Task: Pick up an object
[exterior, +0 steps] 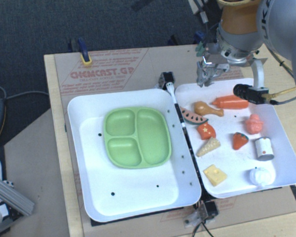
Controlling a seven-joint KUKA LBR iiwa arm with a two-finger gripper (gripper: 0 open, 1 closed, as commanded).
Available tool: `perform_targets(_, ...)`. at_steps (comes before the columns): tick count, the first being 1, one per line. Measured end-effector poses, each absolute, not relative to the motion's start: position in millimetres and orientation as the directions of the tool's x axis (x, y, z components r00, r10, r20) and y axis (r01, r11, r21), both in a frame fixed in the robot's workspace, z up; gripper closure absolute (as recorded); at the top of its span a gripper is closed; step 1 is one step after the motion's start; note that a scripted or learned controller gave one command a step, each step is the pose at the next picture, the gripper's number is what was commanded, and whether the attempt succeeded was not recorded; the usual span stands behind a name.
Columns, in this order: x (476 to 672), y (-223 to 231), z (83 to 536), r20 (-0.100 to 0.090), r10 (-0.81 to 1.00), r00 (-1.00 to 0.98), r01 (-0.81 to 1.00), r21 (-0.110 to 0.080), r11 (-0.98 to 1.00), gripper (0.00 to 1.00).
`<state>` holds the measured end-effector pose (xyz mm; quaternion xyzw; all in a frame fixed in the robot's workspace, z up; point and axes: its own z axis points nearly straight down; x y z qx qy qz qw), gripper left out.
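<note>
The two shallow white plastic bins (84,163) sit side by side below the gripper; the left one holds a green three-compartment plastic plate (137,137), well to the gripper's lower left. The two-finger gripper (206,77) hangs over the far rim of the right bin with nothing between its fingers; whether they are spread or pressed together cannot be told. Just below it lie an orange toy carrot (231,101) and a tan toy chicken drumstick (207,108). Farther below rest a pink toy fruit (254,124), a small silver can (264,148), a yellow cheese wedge (215,175) and a red toy strawberry (239,140).
</note>
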<state>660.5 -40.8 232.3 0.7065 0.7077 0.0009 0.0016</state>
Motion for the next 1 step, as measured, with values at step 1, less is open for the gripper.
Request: perform_targets(1,653.1,-30.5,218.6,0.0,1.0,-0.001,1.0,-0.004,0.001,1.0)
